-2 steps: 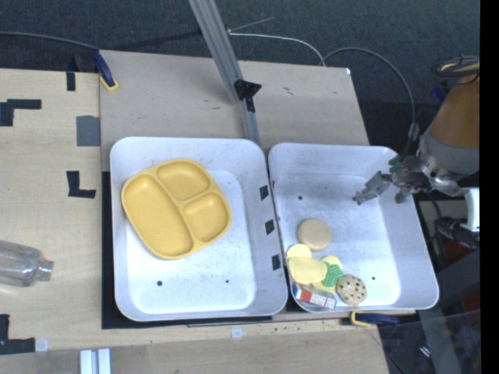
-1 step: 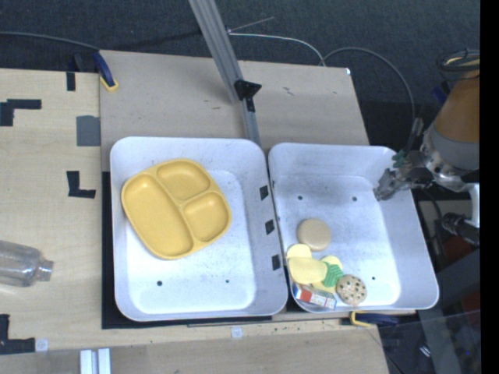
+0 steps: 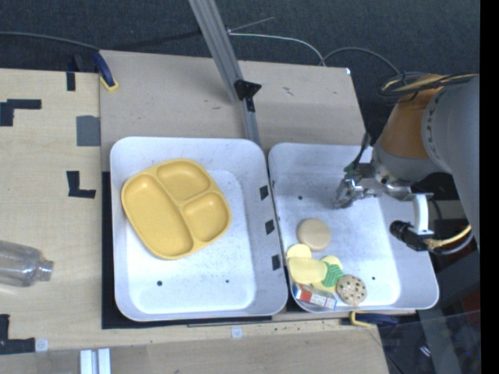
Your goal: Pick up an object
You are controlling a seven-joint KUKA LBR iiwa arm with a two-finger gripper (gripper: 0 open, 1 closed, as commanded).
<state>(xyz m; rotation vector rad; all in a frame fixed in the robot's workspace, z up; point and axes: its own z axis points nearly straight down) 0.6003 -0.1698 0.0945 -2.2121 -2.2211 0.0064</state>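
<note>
left bin [image 3: 132, 287]: a yellow tray [image 3: 176, 207] is held here, three compartments, lying flat toward the upper left corner. Bare floor is left along the lower and right parts.
divider: the two bins' rims meet between the tray and the toys; black clips are seen along the seam.
right bin [image 3: 405, 287]: the pickable things are clustered at the lower left corner, against the divider-side wall and the near rim.
targets: a tan disc [image 3: 314, 233] sits apart, just above the pile. Below it a yellow piece [image 3: 305, 269], a green piece [image 3: 334, 274] and a cookie [image 3: 352, 288] are touching or overlapping; a red-and-white item is partly hidden under them.
gripper [image 3: 347, 192]: poised over the bin's upper middle, up and right of the disc, nothing seen between the fingers. Whether the jaws are spread or closed cannot be told at this size.
step: judged as approach, no grasp made yet.
next move: a shift down-left toward the disc is called for, then a descent. The disc is judged the easiest pick, being isolated.
room: open floor is left around the gripper and to the right of the pile.
risk: the pile is crowded against wall and rim, so finger clearance there is judged poor.
</note>
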